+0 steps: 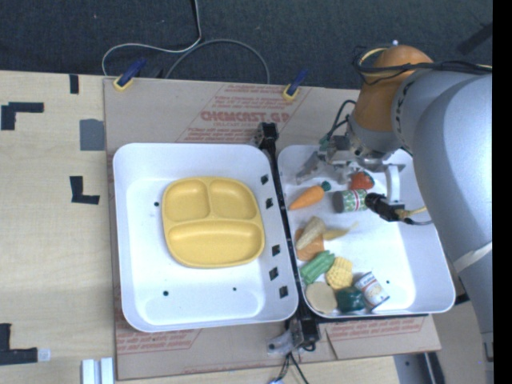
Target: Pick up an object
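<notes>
My gripper point(320, 169) hangs over the far left part of the right bin point(424, 254), open, with nothing between its fingers. Just below it an orange carrot point(308, 197) lies beside a small dark can point(350, 201) and a red piece point(362, 181). Further toward the front lie a pale yellow-brown piece point(314, 233), a green pepper point(318, 264), a corn cob point(339, 272), a second can point(372, 289), a dark green item point(350, 299) and a beige disc point(320, 296). The arm covers the bin's far right corner.
The left bin point(136, 238) holds a yellow divided plate point(214, 220). A black divider point(276, 214) runs between the bins. A black cable point(400, 212) trails from the wrist over the right bin. The bulky grey arm point(456, 158) fills the right side.
</notes>
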